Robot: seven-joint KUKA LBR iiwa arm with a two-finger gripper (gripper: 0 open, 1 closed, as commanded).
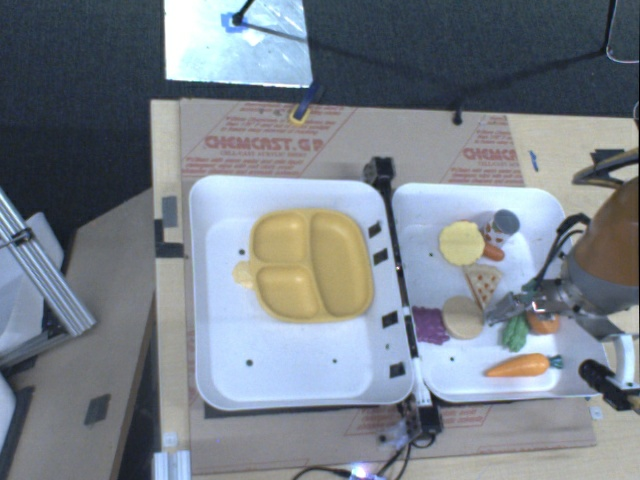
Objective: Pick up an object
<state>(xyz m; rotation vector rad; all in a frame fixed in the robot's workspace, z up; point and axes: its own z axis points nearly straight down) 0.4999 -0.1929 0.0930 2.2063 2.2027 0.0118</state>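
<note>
My gripper (pixel 512 308) is low in the right bin (pixel 540 203), reaching in from the right. It hovers between a tan wedge slice (pixel 483 286) and a green toy vegetable (pixel 515 332). A small orange piece (pixel 545 320) lies just under the wrist. An orange carrot (pixel 520 366) lies near the bin's front wall. A tan round cookie (pixel 462 318) and a purple piece (pixel 429 324) sit to the gripper's left. Farther back are a yellow disc (pixel 461 243), a grey can (pixel 506 223) and a red-orange piece (pixel 493 251). Nothing is visibly gripped.
The left bin (pixel 215 268) holds a yellow divided plate (pixel 308 265). A black clamp rail (pixel 392 268) runs between the two bins. The arm's orange band (pixel 612 248) hangs over the right bin's right wall. A shiny metal sheet (pixel 240 28) lies beyond the bench.
</note>
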